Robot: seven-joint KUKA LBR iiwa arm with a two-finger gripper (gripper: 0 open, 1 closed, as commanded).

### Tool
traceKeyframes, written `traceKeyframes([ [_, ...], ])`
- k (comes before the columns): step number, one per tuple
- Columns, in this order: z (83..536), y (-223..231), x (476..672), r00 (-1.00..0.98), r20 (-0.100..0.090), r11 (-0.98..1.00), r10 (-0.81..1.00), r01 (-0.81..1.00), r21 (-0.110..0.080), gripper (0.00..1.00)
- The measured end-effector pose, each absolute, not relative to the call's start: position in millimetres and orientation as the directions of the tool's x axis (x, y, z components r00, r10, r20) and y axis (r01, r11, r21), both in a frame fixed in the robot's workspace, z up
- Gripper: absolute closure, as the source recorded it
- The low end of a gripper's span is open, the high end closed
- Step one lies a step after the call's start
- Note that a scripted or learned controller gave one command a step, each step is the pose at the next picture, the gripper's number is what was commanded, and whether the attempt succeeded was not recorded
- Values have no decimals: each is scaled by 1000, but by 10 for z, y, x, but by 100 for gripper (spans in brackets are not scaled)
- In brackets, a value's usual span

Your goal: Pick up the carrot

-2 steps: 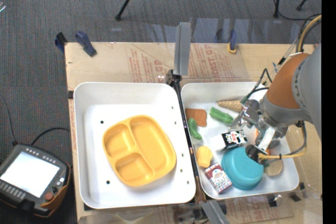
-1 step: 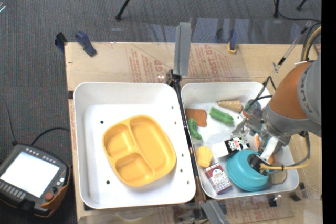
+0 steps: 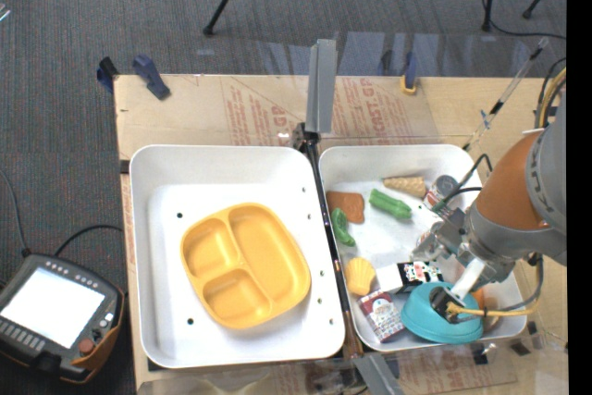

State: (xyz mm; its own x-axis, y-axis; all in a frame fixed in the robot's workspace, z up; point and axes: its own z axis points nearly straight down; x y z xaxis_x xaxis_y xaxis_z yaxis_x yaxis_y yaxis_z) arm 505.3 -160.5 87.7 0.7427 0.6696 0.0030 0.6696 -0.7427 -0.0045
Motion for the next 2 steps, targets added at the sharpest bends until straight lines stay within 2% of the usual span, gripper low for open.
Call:
traceKeyframes([
  [1,932,-1729,4869,703,25,-703,711,711,2,0],
  [2,915,-1768,4835,543,23,-543,840,840,-9,0],
])
